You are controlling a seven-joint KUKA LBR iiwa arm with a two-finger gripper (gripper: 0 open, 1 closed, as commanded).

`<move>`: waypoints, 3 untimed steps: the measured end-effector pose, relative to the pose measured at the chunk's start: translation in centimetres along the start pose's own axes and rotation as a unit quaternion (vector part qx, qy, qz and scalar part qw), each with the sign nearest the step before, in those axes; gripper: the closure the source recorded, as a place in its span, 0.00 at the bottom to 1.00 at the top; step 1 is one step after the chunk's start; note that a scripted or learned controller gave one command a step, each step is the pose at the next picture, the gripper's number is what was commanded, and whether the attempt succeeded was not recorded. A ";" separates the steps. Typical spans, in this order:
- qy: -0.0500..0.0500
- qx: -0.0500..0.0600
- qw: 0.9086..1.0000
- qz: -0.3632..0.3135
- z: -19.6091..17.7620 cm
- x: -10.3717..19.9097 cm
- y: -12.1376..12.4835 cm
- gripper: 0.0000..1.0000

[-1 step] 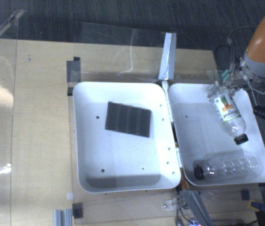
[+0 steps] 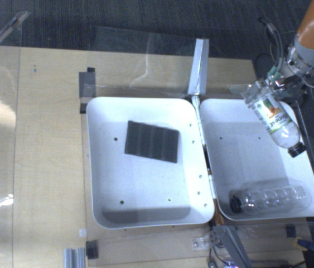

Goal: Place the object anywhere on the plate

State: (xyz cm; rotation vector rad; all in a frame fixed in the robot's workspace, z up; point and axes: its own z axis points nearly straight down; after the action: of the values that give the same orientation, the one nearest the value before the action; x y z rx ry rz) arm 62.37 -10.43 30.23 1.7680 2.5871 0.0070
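A dark ribbed rectangular plate [image 2: 151,141] lies flat in the left bin [image 2: 101,166], toward its back. My gripper [image 2: 269,84] hangs over the back right corner of the right bin [image 2: 223,149], shut on the base end of a clear bottle with a green-and-white label [image 2: 275,118]. The bottle slants down to the right, and its dark cap [image 2: 296,149] points at the bin's right wall. It is held well to the right of the plate, across the divider between the bins.
A second clear plastic bottle with a dark cap [image 2: 268,198] lies on its side along the front of the right bin. A metal post [image 2: 198,66] stands behind the seam between the bins. Cables run by the arm at the right.
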 end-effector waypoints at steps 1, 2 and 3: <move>0.001 0.000 0.999 -0.050 -1.9 7.3 1.7 1.00; 0.000 -0.003 0.999 -0.052 -3.1 7.4 1.9 1.00; 0.002 0.001 0.981 -0.192 2.2 18.0 4.0 1.00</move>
State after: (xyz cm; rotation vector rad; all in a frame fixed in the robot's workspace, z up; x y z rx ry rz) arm 59.61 7.78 27.99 1.2401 2.8821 0.0054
